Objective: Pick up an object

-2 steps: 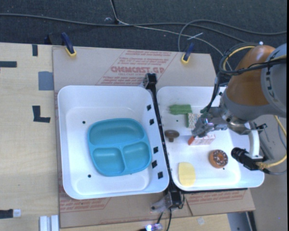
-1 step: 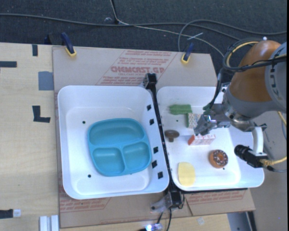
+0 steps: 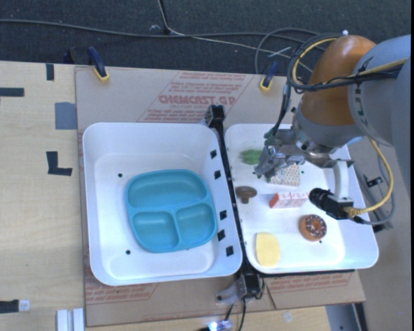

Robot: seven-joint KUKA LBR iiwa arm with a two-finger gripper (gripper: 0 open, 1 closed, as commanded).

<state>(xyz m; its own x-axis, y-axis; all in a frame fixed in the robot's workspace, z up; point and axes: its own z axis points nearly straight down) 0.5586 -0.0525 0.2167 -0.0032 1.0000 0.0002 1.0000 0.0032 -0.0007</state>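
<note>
The right bin (image 3: 359,254) holds several small items. A green piece (image 3: 250,157) lies at its far left, a small brown piece (image 3: 245,194) sits near the divider, and a pale waffle-like square (image 3: 288,177) is in the middle. In front of these lie a red and white box (image 3: 288,200), a chocolate donut (image 3: 312,227) and a yellow block (image 3: 267,249). My gripper (image 3: 269,164) hangs low over the bin's far half, between the green piece and the waffle square, partly covering the square's upper edge.
The left bin (image 3: 100,185) holds a blue divided plate (image 3: 170,209). A black divider (image 3: 224,178) runs between the bins. The arm's orange band (image 3: 338,67) and cables loom over the right bin's far side. Two clamps (image 3: 96,64) pin the cardboard at the back.
</note>
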